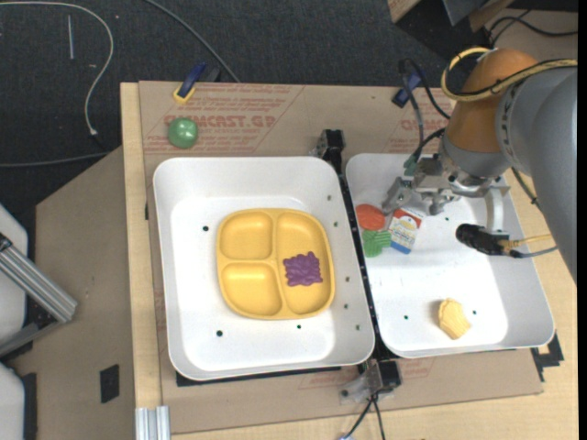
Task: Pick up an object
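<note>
Dark carpet floor (275, 26) with a white cable (101, 71) around a cardboard-topped bench (275, 108)

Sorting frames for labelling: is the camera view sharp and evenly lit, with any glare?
Camera view: light even, shadows soft; white bins bright but not blown out; yellow plate and grapes sharp; the tool is cluttered and hard to read.

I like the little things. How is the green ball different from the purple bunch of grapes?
The round green ball is smooth and lies on the brown cardboard, outside both bins. The purple bunch of grapes is bumpy and sits in one compartment of the yellow divided plate, inside the left white bin. Both are small.
</note>
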Robot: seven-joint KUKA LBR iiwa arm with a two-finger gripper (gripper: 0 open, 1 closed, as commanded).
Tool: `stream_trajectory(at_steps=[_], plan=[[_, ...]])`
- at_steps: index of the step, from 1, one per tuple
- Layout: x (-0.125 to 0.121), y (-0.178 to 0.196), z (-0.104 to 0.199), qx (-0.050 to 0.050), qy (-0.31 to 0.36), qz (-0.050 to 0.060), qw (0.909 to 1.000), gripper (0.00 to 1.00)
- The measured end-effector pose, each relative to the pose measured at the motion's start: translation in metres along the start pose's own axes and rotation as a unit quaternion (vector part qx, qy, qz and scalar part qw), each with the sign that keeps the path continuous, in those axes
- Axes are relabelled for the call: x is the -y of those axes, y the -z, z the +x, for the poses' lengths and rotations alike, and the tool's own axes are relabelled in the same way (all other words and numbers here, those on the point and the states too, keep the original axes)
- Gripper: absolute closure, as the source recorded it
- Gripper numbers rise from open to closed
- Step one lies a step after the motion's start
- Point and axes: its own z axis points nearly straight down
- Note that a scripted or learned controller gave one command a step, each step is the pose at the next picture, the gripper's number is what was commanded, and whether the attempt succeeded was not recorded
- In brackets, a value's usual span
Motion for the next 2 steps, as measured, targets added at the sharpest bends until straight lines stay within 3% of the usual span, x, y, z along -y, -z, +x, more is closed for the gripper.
stream_trajectory(at_steps=[1,2], plan=[[-0.001,0.012,0.000,0.000,0.000,-0.002,1.0000,1.00],[-0.007,0.077,0.000,0.001,0.000,-0.006,1.0000,1.00]])
